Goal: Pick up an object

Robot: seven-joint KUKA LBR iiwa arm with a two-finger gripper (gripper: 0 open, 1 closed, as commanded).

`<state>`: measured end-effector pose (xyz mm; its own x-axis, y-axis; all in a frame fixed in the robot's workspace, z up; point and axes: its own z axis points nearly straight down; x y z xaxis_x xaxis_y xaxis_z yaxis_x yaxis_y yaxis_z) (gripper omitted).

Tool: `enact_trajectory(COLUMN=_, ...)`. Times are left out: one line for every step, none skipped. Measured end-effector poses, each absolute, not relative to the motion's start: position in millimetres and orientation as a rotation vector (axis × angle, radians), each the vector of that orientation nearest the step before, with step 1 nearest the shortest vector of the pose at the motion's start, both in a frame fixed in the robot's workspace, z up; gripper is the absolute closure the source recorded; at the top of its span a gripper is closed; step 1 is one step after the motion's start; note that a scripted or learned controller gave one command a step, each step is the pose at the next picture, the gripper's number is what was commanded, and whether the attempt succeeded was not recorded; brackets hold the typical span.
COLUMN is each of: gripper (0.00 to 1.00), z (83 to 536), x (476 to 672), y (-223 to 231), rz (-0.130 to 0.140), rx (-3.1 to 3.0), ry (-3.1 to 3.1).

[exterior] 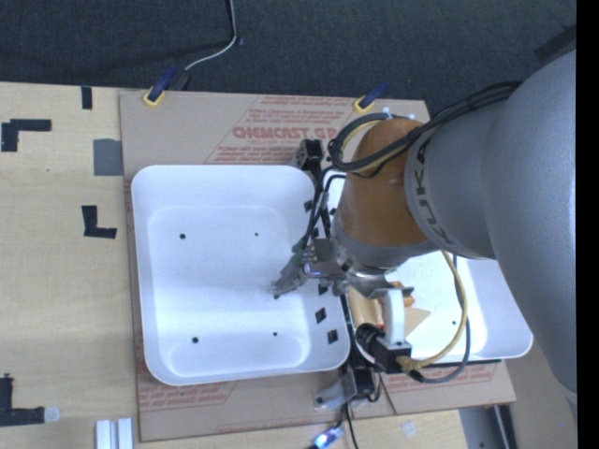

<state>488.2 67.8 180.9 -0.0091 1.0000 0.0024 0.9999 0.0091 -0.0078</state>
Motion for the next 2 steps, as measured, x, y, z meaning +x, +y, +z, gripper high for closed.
enact_trajectory(gripper=0.0, z=373.1, x=495.3, y=69.4, rz=-0.023, rx=-2.224, ry=-2.232)
enact_trajectory(gripper=0.0, z=443.6, x=503.2, y=142.1, rz=-0.013, rx=-2.212, ry=-2.235)
